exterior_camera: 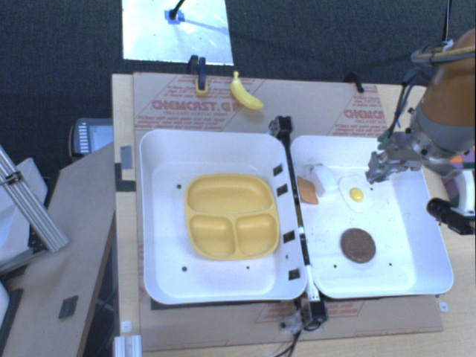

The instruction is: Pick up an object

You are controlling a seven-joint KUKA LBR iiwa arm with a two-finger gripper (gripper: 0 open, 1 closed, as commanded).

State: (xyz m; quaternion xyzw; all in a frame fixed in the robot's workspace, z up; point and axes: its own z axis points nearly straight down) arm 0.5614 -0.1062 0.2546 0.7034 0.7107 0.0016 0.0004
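Left bin (160,199): one yellow divided plate (229,216), three compartments, lying flat near the middle.

Right bin (424,259): a fried egg (357,196) toward the back; a brown round patty (358,245) nearer the front, well apart from the egg; an orange piece (306,191) against the left wall; a small white item (323,177) just beside it, too blurred to identify.

Counter (312,103): a banana (245,94) behind the bins.

Arm: enters from the right; pincer (378,168) sits over the back of the right bin, just right of the egg. Whether the pincer is open or closed cannot be told.
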